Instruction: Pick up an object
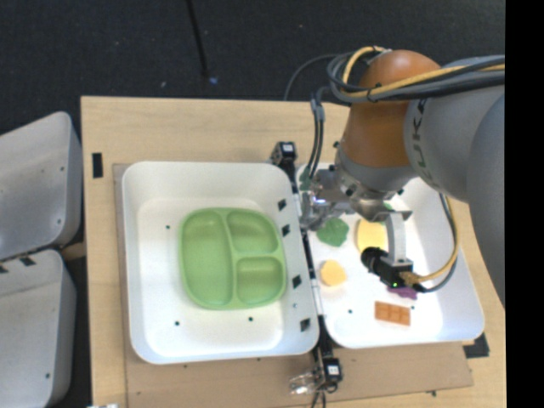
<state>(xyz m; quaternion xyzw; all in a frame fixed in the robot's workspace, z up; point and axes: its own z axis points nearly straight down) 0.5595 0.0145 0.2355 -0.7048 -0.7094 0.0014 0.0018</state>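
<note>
1. My arm [399, 134] reaches in over the right bin [450, 317], its orange band sitting high above the bin's far end.
2. My hand [321, 209] hangs low at the near-left part of that bin, close to the divider where the two bins meet.
3. I cannot tell whether my hand is open or closed; the wrist and its cabling hide that from above.
4. A green object [334, 232] lies in the right bin, just beside my hand and partly under it; whether we touch I cannot tell.
5. A pale yellow piece [370, 234] lies just beyond the green object, further from the divider.
6. A round yellow-orange object [332, 272] sits nearer the front edge of the right bin, close to the divider and apart from my hand.
7. A flat orange-brown rectangle [393, 314] rests near the front of the right bin, well apart from my hand.
8. A small purple thing [406, 291] peeks out just behind that rectangle, beside a black fitting on my cable.
9. The left bin [153, 330] holds a green divided tray [231, 257], lying flat near its middle.
10. Both bins sit side by side on the wooden tabletop [170, 113].
</note>
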